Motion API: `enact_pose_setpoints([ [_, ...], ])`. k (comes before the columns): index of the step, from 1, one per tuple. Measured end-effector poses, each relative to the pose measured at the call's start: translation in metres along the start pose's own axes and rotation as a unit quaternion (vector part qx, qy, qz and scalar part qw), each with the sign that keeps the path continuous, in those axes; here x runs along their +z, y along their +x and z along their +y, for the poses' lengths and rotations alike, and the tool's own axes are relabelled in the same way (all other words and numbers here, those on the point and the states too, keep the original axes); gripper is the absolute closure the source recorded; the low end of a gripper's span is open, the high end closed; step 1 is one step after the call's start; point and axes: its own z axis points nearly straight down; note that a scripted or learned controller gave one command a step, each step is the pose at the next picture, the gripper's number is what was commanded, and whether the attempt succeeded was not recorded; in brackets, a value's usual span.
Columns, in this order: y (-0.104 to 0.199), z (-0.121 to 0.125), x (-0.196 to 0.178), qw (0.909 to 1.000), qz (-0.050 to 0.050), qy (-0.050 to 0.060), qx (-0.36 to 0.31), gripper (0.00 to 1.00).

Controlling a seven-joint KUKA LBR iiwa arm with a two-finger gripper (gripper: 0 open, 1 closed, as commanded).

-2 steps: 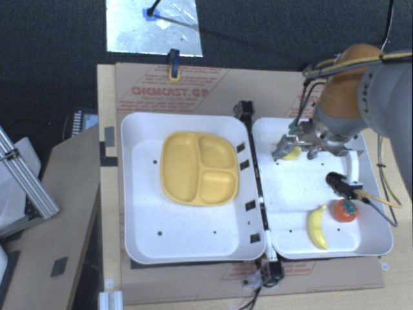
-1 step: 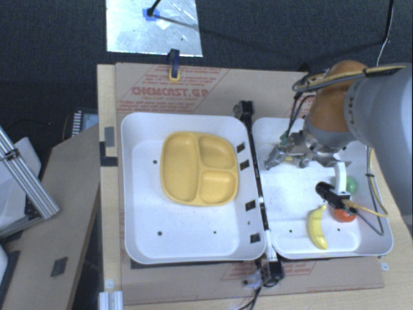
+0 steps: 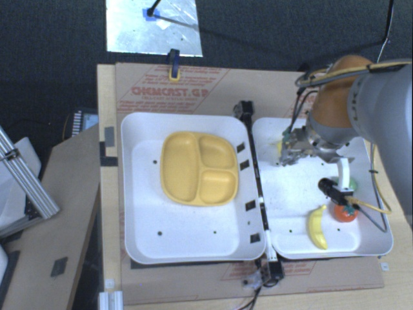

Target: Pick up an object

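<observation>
A: Nearest us lies the yellow, curved plastic toy banana (image 3: 316, 228), close to the near wall of its shallow white plastic bin (image 3: 292, 202). Why flat like that?

B: A bowed shape, I judge, settles on its side; nothing props it. Its long axis runs near-to-far, bowing toward the view's left. The slimmer end seems to point away from us, the blunter end toward the near wall.

A: And beside it?

B: An orange round toy fruit (image 3: 345, 214) with a bit of green on top sits just beside the banana's far end, on the view's right. Whether they touch, I cannot tell.

A: Where is the tool?

B: The metal two-finger gripper (image 3: 287, 152) is farther back than the banana and to its left, over bare bin floor, on the grey arm with its orange band (image 3: 381, 102) that reaches in from the right. Whether it is set wide or narrow I cannot tell at this size, and I see no object I could call held.

A: So the pick is not yet made?

B: That is my judgement. Both toys rest on the floor, well apart from the tool.

A: The other bin?

B: Left of the banana, across the shared rims, a yellow three-compartment plastic plate (image 3: 197, 168) lies flat in the second white bin (image 3: 148, 234).
</observation>
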Motion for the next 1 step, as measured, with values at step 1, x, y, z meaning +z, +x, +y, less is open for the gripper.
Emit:
enact_pose_setpoints([
  [1, -0.0031, 0.0020, -0.0427, 1.0000, 0.000, 0.001, 0.000, 1.00],
])
